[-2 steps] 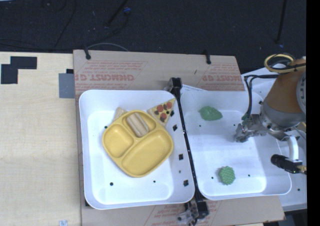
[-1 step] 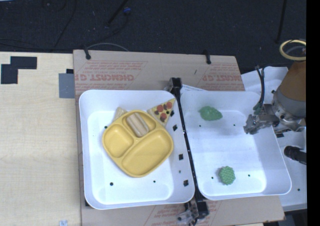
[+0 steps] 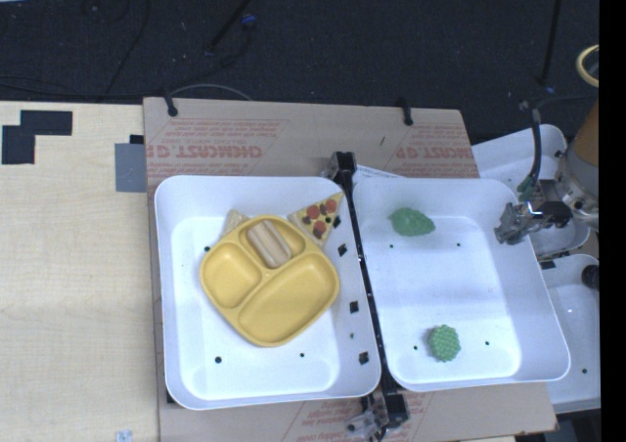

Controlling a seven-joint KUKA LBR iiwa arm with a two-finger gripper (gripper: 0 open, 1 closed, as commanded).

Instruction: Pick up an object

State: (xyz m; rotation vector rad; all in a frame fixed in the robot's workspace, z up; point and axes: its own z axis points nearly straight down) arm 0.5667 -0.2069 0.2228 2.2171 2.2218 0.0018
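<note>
Camera view: tool (image 3: 515, 225), grip state unclear, at right bin (image 3: 548, 372) rim; yellow tray (image 3: 284, 303) in left bin (image 3: 186, 332).

The bench (image 3: 68, 264) bears cardboard (image 3: 293, 142); on it, a left bin (image 3: 186, 332) at nine o'clock, a right bin (image 3: 499, 332) at three.

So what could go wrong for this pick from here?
1. The gripper sits at the right bin's right rim, so a descent there may strike the wall.
2. The two green items are small and rounded; either could slip from the grip.
3. The pizza slice rests against the yellow plate, so grabbing it may drag the plate.
</note>
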